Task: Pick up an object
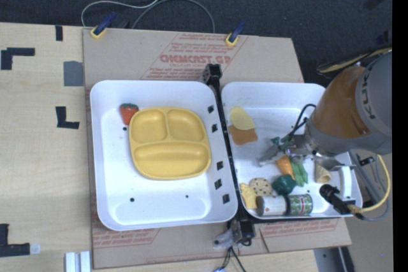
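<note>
Grey metal fingers of the tool (278, 151) reach down into the right bin (268, 93), the arm's orange band directly above them. Whether the fingers stand apart or together cannot be told; they read as a blurred grey cluster. Nothing is visibly held between them.

Task object: no single target is specified. The nearest candidate is the toy carrot (285, 165), lying just beside the tool tips toward the near side, with its green leaf end pointing toward the bin's right wall. Judged as a light, rigid plastic piece with a smooth, somewhat slippery skin. Recommended hold: across the orange body at mid-length, not on the tapered tip or the leaves.

Other items in the right bin, outward from the tool:
- Dark green round piece (284, 185), touching or nearly touching the carrot.
- Cookie (259, 186), flat, hard to pinch from above.
- Bottle (287, 205) lying on its side along the near wall; likely to roll.
- Brown slice (243, 134) with a pale yellow disc (240, 116) partly overlapping it, toward the divider.

Left bin (108, 200): yellow divided plate (169, 142) and a strawberry (129, 113) just beside its far-left corner. Both bins sit on cardboard on the desk (38, 169).
</note>
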Controlling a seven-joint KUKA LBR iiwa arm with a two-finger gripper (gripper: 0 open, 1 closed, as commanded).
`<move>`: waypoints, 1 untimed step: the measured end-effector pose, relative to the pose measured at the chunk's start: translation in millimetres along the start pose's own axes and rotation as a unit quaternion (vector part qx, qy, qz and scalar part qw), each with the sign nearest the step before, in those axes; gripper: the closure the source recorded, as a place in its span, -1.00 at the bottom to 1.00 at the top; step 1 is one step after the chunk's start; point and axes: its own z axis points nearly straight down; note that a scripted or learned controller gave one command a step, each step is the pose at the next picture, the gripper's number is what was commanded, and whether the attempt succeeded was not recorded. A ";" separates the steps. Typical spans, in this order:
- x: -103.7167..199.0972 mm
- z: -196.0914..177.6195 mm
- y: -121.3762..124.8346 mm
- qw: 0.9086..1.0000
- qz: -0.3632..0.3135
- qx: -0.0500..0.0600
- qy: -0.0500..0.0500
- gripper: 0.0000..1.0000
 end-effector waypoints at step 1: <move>-3.4 -10.6 1.8 1.000 0.001 -0.001 -0.002 1.00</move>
